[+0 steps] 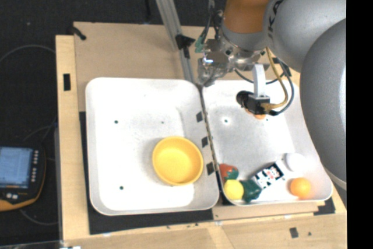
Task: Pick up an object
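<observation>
The grey arm point(309, 38), with its orange band uppermost, reaches in over the right side of the bench point(116, 46) and carries the hand point(203, 80) down to the far edge of the two white bins, right where they meet. The hand's tip sits at the far left corner of the right bin point(262, 143), at the top of the dividing wall. At this slant I cannot tell whether the hand is spread or pressed together. The things it could pick up all lie well apart from it. In the left bin point(116, 125) a yellow bowl point(176, 160) stands upright, mouth up, near the near right corner, close to the dividing wall. The other things are gathered along the near edge of the right bin. A small red and orange piece point(227, 172) is against the dividing wall, and a yellow ball point(233, 189) sits just beside it in the near left corner. A dark green thing point(252, 189) touches the ball on its right. A black-and-white patterned box point(268, 174) lies tilted just beyond the green thing. A white rounded thing point(294, 161) rests near the right wall, and an orange ball point(300, 187) sits in the near right corner. A slim metal post point(166, 3) slants up from the far edge of the bins. Off the bench's left edge lies a handheld control unit with a lit blue screen point(17, 175).
</observation>
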Available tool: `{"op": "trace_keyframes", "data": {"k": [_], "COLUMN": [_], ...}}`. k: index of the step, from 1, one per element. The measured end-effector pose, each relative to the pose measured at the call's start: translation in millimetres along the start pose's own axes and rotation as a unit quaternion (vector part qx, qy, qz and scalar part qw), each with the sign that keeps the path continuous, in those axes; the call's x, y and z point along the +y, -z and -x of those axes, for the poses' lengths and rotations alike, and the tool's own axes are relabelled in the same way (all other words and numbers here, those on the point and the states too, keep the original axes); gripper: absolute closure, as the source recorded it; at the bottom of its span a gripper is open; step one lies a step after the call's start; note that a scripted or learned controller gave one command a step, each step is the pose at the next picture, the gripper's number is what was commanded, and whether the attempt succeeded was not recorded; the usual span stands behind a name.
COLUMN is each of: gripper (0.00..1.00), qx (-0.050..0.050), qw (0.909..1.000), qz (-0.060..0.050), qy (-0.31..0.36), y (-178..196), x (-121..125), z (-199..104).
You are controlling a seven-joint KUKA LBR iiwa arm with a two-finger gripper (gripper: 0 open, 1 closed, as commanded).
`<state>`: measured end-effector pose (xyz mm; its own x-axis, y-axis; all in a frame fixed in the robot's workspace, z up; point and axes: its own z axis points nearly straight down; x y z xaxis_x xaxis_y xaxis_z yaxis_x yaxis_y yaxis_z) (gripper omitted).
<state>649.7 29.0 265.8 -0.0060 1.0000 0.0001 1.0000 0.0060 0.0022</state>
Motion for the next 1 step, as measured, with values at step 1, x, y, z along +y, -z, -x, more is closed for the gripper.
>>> {"op": "trace_keyframes", "data": {"k": [1], "gripper": [1.00], "qx": [0.000], "qw": [1.0000], "qz": [-0.001], "qy": [-0.002], "y": [-17.9], "x": [1.5], "z": [-47.5]}}
